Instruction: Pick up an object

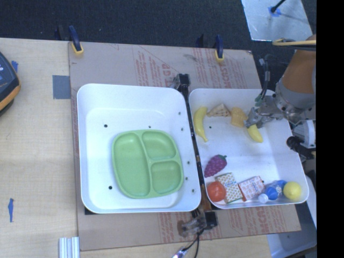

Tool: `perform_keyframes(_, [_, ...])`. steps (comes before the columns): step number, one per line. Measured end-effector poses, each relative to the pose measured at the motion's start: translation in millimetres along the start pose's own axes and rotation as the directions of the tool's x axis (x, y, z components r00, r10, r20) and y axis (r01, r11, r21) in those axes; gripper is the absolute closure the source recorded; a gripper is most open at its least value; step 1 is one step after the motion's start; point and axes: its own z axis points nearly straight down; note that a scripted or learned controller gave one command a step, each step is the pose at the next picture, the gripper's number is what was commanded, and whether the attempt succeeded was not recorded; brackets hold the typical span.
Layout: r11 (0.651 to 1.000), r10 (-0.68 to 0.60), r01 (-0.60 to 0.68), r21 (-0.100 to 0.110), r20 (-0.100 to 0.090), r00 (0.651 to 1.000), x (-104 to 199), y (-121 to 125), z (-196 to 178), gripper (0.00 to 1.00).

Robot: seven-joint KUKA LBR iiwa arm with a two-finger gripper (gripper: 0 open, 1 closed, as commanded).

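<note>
yellow fruit piece lies just below gripper in right bin, touching fingertips. grip state: cannot tell. step: reaching, closing in on fruit. next: settle lower, close, lift straight.

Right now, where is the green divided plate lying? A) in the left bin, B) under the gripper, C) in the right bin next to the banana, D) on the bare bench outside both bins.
A: the green divided plate lies flat inside the left bin, while the banana and the gripper are over in the right bin.
</note>
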Motion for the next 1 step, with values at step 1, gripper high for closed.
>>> perform_keyframes(1, [1.0, 0.001, -0.001, -0.002, -0.003, 1.0, 35.9, -35.6, -70.3, 1.0])
